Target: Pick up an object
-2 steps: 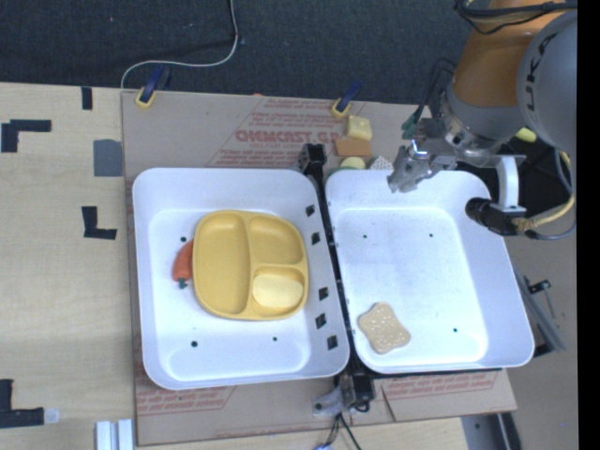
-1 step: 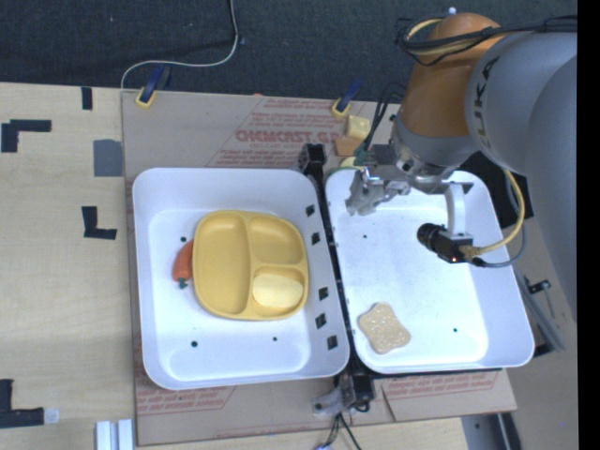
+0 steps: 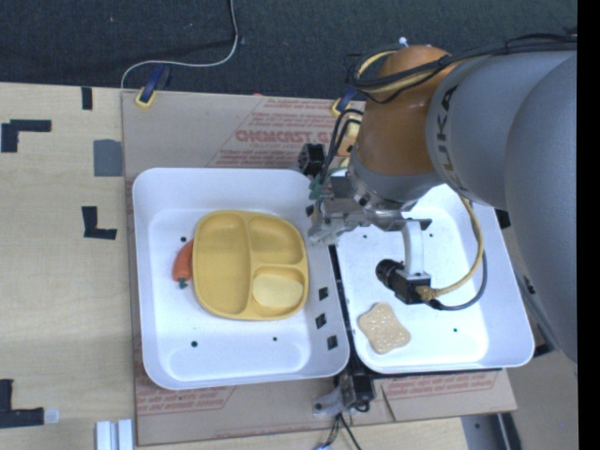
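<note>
A yellow divided plate (image 3: 248,262) lies in the left bin (image 3: 164,345). An orange-red object (image 3: 182,262) peeks out from under the plate's left edge. A tan, speckled cracker-like piece (image 3: 383,326) rests in the right bin (image 3: 487,340) near its front left corner. My gripper (image 3: 323,223) hangs over the divide between the two bins, just right of the plate's upper right rim. The arm's wrist hides its fingertips.
The grey arm with its orange band (image 3: 403,111) covers the back of the right bin. A black cable fitting (image 3: 401,281) hangs above the right bin's floor. Cardboard (image 3: 225,129) lies under both bins.
</note>
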